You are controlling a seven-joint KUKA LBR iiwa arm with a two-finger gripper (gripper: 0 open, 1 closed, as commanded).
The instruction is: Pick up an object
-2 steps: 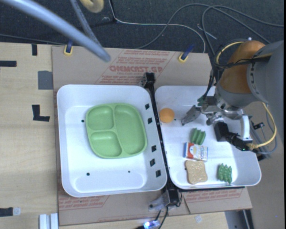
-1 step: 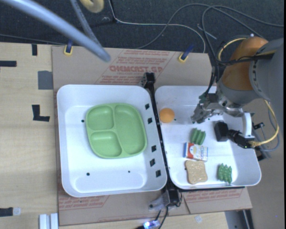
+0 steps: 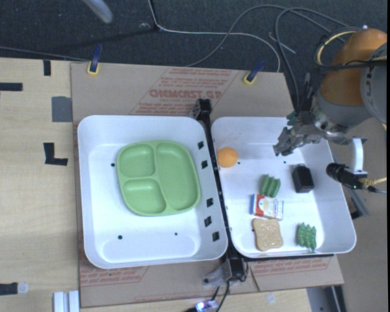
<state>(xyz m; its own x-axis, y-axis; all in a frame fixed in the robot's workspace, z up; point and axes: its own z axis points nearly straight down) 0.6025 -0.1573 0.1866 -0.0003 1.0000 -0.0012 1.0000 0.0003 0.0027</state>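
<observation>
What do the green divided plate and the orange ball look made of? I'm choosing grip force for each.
The green divided plate looks like moulded plastic, matte: one even pale green, soft rounded compartment ridges, no glare. The orange ball looks smooth, with a faint highlight, probably plastic or rubber; whether hard or soft cannot be told from here.

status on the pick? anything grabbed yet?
Done: nothing lifted. The orange ball, green pepper, black block, carton, toast and broccoli all lie in the right bin. In hand: gripper hovers over the bin's upper part. Left: descend, grasp, lift.
</observation>
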